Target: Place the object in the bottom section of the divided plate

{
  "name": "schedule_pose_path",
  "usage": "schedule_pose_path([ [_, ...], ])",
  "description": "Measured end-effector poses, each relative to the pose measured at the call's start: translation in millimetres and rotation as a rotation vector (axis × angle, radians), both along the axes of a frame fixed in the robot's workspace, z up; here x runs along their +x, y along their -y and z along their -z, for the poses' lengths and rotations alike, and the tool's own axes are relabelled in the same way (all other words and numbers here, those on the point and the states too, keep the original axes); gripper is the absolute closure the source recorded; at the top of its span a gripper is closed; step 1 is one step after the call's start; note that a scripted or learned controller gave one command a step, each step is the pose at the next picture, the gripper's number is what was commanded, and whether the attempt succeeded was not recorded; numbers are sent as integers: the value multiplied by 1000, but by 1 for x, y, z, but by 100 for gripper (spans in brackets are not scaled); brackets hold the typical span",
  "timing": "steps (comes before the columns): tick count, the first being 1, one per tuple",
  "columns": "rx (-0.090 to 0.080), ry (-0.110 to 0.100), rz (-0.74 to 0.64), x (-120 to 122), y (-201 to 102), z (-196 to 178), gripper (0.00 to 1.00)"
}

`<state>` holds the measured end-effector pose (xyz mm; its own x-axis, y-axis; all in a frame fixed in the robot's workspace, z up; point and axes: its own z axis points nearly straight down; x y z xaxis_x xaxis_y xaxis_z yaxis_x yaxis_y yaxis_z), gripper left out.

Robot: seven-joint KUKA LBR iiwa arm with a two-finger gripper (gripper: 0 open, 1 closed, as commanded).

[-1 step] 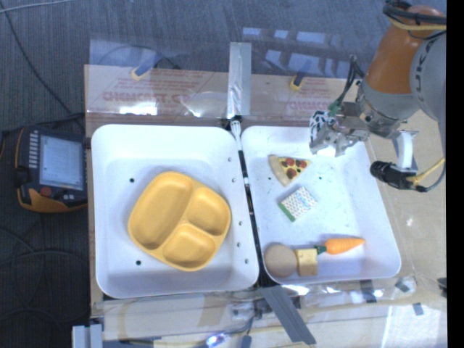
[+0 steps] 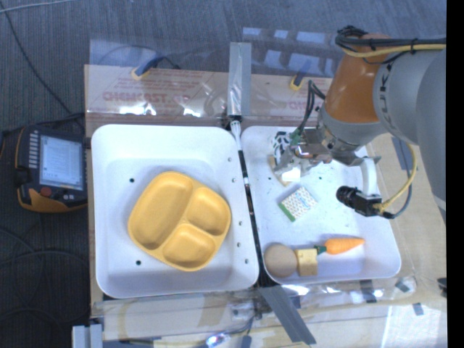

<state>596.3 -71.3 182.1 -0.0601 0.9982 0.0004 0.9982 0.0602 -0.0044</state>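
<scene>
Two shallow white bins sat side by side on the bench. The left bin held a yellow plastic divided plate, lying flat and turned at an angle near the bin's middle. The plate had three sections: a large one toward the left, a smaller one toward the right, and a bottom section nearest the bin's front edge. Nothing lay in any of them.

The grey arm with its orange band reached in from the right over the back of the right bin, its jaws low in that bin's back left corner. Whether the jaws were open or shut could not be told, and nothing could be seen held between them.

Just beside the jaws lay a small black-and-white patterned thing, and a little nearer the front a small white block. Further forward was a flat green-and-white checked square, tilted on its corner. Along the front wall of the right bin lay a round tan wooden ball, touching a short yellowish wooden block, with an orange toy carrot just to its right. All of these were in the right bin, well apart from the plate.
</scene>
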Motion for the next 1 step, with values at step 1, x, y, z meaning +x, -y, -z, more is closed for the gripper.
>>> schedule_pose_path([
  [1,1,0,-89,-51,-54,-9,100],
])
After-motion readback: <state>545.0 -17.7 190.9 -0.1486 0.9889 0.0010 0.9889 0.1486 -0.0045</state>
